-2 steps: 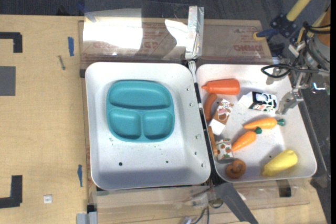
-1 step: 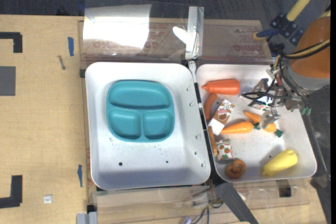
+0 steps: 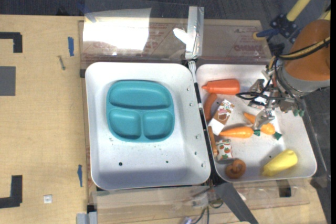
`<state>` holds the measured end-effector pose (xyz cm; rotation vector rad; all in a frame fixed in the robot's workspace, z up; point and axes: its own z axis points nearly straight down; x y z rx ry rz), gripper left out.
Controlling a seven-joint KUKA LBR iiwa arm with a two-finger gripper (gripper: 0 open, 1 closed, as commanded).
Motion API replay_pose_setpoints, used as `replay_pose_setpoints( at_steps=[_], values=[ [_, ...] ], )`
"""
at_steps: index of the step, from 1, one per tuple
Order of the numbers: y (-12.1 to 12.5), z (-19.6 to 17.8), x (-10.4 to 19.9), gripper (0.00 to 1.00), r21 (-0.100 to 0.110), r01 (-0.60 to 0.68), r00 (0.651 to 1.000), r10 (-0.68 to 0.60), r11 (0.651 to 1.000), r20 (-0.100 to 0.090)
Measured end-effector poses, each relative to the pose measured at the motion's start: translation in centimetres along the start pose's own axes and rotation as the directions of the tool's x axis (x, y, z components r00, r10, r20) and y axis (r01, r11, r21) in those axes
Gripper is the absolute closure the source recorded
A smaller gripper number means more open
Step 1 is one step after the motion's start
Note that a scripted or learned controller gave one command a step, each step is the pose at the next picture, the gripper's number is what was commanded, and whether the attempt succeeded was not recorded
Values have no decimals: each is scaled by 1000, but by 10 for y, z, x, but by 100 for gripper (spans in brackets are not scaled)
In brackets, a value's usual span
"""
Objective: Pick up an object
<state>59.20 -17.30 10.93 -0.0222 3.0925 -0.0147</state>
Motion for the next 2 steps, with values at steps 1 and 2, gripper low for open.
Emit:
replay_pose_setpoints(
  at_steps=[1, 2],
  values=[
    [22, 19, 28, 0, -5, -77, 996, 77, 997, -41],
    [23, 6, 24, 100, -4, -74, 997, 74, 997, -30]
  ],
)
